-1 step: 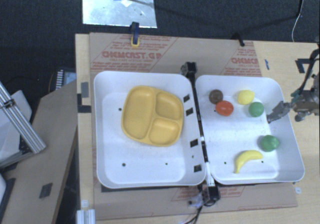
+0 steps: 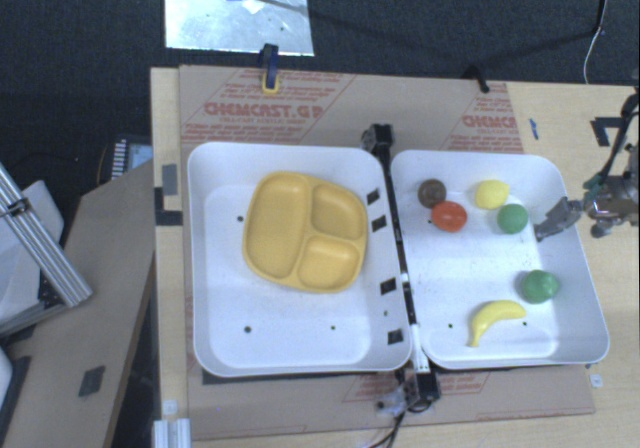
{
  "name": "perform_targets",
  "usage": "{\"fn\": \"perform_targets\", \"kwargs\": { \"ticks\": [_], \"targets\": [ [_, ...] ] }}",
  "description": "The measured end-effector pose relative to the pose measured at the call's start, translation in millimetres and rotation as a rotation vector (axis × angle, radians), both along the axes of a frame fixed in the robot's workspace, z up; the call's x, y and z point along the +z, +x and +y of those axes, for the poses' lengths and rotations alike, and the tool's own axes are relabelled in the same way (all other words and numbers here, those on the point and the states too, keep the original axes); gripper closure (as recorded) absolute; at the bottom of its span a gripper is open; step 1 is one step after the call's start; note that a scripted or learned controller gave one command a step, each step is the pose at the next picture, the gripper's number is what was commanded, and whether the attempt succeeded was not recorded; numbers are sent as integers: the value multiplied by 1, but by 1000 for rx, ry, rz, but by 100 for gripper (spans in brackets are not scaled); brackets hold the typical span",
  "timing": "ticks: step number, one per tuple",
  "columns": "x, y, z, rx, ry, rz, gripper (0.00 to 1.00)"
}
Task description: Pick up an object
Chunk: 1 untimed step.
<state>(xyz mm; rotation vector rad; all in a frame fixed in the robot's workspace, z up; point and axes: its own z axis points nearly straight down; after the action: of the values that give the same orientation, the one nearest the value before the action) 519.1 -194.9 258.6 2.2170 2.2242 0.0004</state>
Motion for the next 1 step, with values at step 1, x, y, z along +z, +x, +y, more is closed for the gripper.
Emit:
{"fn": "perform_targets", "kwargs": {
  "ticks": [1],
  "targets": [
    [-62, 1, 5, -2, 2, 4, 0]
  ]
}}
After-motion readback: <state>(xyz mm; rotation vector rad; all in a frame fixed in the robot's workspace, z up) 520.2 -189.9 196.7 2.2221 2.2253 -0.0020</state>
